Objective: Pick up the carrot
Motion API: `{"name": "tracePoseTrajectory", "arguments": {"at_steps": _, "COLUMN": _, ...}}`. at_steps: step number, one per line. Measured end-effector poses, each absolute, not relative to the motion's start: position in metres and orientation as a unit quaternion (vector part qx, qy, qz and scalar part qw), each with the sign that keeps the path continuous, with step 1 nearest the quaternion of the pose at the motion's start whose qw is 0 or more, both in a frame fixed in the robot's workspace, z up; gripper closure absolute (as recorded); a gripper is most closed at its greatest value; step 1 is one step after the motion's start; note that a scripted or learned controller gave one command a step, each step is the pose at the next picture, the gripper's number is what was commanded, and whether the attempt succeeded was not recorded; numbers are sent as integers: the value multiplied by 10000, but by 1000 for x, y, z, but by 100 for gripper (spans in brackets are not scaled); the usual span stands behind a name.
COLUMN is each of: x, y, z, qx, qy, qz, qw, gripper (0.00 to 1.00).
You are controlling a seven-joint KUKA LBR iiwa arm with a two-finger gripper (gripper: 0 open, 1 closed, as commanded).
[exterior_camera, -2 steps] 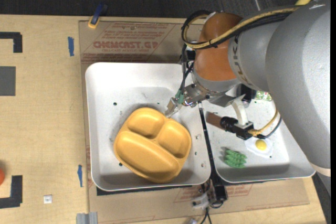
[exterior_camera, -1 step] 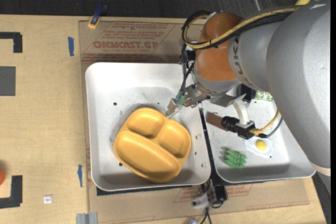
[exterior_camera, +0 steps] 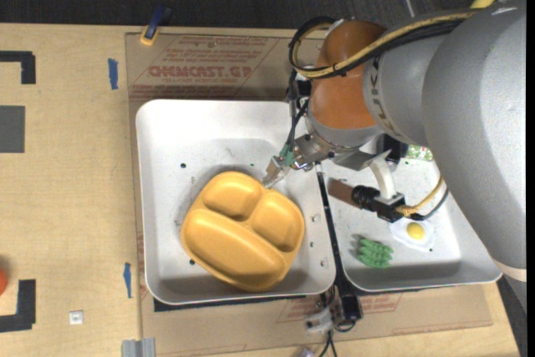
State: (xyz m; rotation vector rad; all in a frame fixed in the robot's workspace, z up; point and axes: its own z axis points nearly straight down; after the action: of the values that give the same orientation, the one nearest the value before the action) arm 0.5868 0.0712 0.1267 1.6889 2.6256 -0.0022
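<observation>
Well to the left of the pincer [exterior_camera: 277, 170], at the bench [exterior_camera: 67, 180] edge, sits a small orange-red scrap [exterior_camera: 2, 282], too cut off to name. Just below-left of the pincer, a big yellow loaf-shaped toy [exterior_camera: 242, 228] takes up much of the left bin [exterior_camera: 159, 180]. The pincer hangs low over that bin's right rim; I cannot tell whether it is spread or pressed together. Right and below it, in the right bin [exterior_camera: 468, 262], lie a green piece [exterior_camera: 374, 252] and a fried-egg toy [exterior_camera: 415, 232]. I cannot tell where the carrot lies; it may be under the arm [exterior_camera: 468, 121]. A good try would first lift clear, find the carrot, then descend along its length.
</observation>
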Motion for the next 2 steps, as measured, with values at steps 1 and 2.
{"name": "tracePoseTrajectory", "arguments": {"at_steps": 1, "x": 587, "y": 71, "z": 127, "qx": 5303, "qy": 8477, "qz": -14, "qw": 98, "gripper": 0}}
{"name": "tracePoseTrajectory", "arguments": {"at_steps": 2, "x": 665, "y": 95, "z": 155, "qx": 5432, "qy": 8396, "qz": 5, "qw": 6, "gripper": 0}}
